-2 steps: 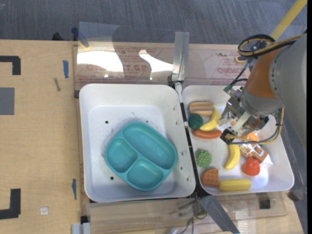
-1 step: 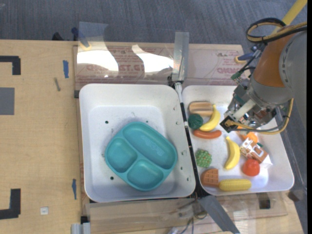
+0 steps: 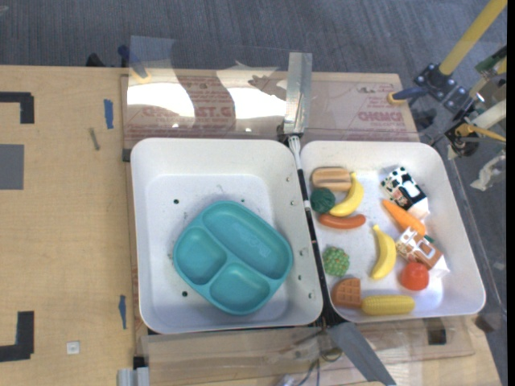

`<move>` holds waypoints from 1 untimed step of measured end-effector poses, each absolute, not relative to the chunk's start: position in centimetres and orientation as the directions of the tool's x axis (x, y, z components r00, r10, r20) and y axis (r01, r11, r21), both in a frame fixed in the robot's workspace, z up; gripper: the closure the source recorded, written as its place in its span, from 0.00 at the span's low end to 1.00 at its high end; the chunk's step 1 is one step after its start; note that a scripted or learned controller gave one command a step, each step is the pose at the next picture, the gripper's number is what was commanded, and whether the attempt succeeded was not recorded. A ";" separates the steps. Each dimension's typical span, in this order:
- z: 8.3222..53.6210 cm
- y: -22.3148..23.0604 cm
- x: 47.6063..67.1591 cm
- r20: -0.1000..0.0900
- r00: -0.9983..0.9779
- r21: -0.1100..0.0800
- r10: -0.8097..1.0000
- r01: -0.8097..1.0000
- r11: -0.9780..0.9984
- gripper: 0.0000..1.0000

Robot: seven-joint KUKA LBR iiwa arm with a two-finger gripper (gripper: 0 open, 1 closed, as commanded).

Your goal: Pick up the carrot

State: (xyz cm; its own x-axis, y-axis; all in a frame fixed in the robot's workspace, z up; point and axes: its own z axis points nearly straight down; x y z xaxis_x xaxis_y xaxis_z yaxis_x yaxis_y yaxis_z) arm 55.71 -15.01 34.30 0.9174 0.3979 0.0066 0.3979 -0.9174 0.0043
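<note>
The carrot (image 3: 398,215) is a short orange cone lying flat in the right bin (image 3: 465,292), near its right wall. Its thick end points up-left towards a black-and-white toy cow (image 3: 402,188). Its thin end touches a small orange-and-white toy (image 3: 418,246) just below it. Nothing lies on top of the carrot.
Also in the right bin are two bananas (image 3: 350,198) (image 3: 385,252), a hot dog bun (image 3: 331,175), a red sausage (image 3: 342,222), green vegetables (image 3: 335,258), a tomato (image 3: 414,276) and corn (image 3: 388,304). The left bin (image 3: 153,175) holds a teal divided plate (image 3: 233,256).
</note>
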 end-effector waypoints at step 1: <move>28.2 -15.0 55.3 -0.007 0.950 -0.004 0.311 0.311 -0.950 1.00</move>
